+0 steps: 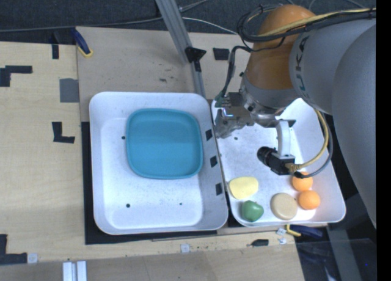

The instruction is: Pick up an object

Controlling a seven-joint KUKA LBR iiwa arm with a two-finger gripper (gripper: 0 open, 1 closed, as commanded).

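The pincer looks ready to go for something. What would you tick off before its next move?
1. Objects in the right bin: ok; yellow piece, green piece, beige piece, two orange balls.
2. Pincer over them: not ok; it sits at the bin's far left corner.
3. Pincer holding anything: cannot tell.
4. Pieces spaced apart: not ok; clustered.
5. Blue plate out of the way: ok; left bin.

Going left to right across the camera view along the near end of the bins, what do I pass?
Left bin's near rim → yellow piece → green piece → beige round piece → orange ball.
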